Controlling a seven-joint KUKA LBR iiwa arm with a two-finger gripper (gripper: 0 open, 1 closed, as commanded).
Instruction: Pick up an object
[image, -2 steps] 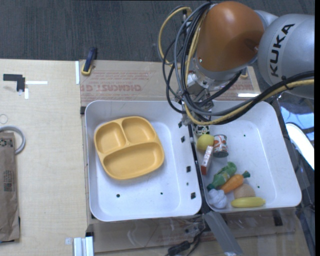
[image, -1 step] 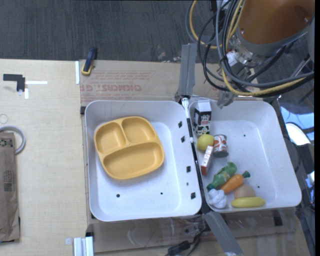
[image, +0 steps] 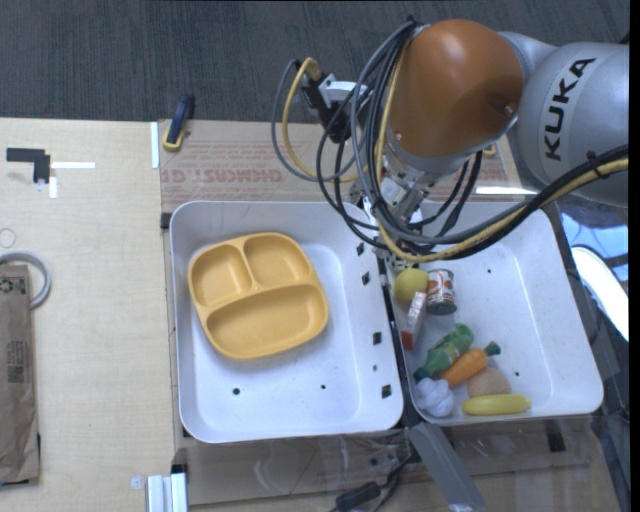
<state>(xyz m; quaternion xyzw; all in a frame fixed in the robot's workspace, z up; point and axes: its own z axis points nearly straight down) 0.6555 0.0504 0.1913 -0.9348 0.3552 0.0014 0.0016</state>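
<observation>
The right bin (image: 545, 290) holds a cluster of toy foods near its left wall: a yellow-green fruit (image: 409, 284), a small can (image: 441, 290), a green vegetable (image: 447, 348), an orange carrot (image: 468, 365), a beige piece (image: 491, 382), a yellow banana (image: 496, 404) and a white item (image: 434, 397). The arm's orange wrist dome (image: 455, 85) and its cables hang over the back left corner of that bin, just above the fruit. They hide the gripper beneath them.
A yellow divided plate (image: 258, 294) lies in the left bin (image: 200, 400). A cardboard sheet (image: 240, 160) lies behind the bins. On the bench to the left are a brown paper bag (image: 15, 370), a grey ring (image: 35, 280) and a blue-yellow tool (image: 180, 122).
</observation>
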